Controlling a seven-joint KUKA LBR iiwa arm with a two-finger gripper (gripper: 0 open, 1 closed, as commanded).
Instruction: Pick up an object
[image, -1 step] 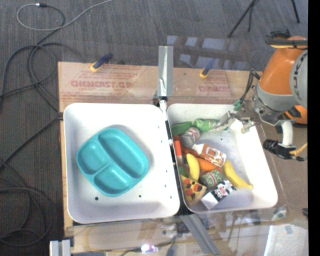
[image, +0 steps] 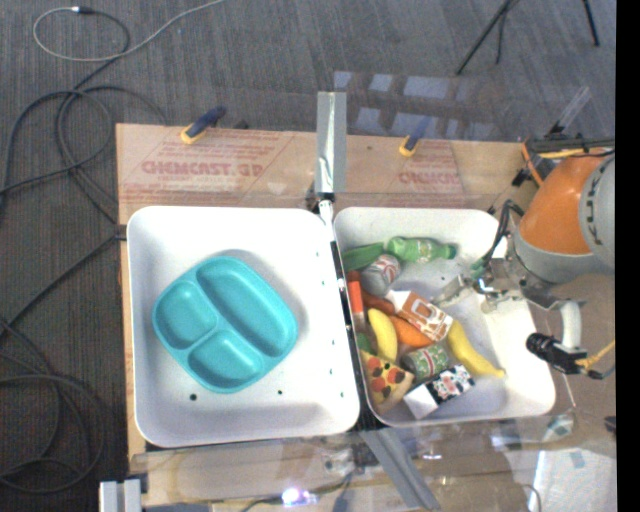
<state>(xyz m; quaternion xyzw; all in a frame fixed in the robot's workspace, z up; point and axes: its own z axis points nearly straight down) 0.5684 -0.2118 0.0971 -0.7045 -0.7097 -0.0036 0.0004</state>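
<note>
The tabletop (image: 150, 160) carries 2 white bins side by side. The left bin (image: 150, 400) sits at the left centre of the frame and holds a teal tray (image: 226, 322) with 3 compartments, lying flat near its middle.

The right bin (image: 525, 395) sits at the right centre and holds a heap of small things along its left half. A green bottle (image: 420, 247) lies on its side near the upper edge, with a can (image: 381, 271) just beside it to the lower left. Below them an orange and white carton (image: 428, 318) rests on the heap. A yellow banana (image: 470, 352) lies at a slant toward the lower right, and a second yellow piece (image: 384, 334) stands to the left of the carton. A pizza slice (image: 385, 378) lies at the lower left, and a small black and white box (image: 448, 384) sits near the bottom edge.

The arm (image: 565, 220) enters from the right, its orange band above the upper right part of this bin. The tool (image: 478, 280) hangs over the bin's upper right area, to the right of the heap and near the bottle's end. I cannot tell whether it is apart or together, and nothing shows between its tips.
</note>
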